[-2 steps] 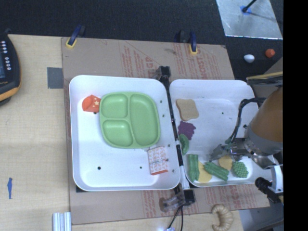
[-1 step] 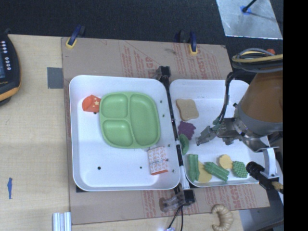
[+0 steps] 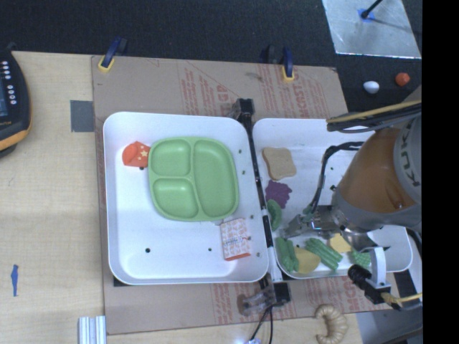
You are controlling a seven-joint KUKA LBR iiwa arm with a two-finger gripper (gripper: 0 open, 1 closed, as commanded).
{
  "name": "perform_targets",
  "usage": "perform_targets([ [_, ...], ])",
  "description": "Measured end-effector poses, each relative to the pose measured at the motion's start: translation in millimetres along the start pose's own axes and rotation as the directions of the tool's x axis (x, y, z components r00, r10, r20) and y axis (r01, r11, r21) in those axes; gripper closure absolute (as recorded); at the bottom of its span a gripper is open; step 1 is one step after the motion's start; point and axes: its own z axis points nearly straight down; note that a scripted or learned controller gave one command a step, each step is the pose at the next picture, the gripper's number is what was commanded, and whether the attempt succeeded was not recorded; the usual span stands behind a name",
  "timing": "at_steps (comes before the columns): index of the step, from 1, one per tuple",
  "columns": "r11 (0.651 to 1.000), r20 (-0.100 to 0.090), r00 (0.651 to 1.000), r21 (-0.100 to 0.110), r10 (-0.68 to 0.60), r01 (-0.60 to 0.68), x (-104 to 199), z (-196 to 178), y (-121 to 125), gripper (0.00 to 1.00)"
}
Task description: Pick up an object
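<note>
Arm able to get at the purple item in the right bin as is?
Probably yes. The purple item lies uncovered on the right bin floor, nothing on top of it, and the end effector is just beside it.

Robotics lab. Wood worktop [image 3: 50, 213] with a cardboard sheet [image 3: 215, 84] held down by clamps [image 3: 287, 64], two white bins [image 3: 125, 253] side by side, a teach pendant [image 3: 11, 102] at the left edge, cables [image 3: 262, 321] at the front, dark carpet floor [image 3: 179, 13] behind. Bins hold toy food and a green divided plate [image 3: 193, 178].
</note>
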Motion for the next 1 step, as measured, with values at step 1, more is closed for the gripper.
perform_targets([
  [1, 1.0, -0.002, 1.0, -0.019, -0.008, 0.008, 67.6, -111.5, 24.0, 0.0],
])
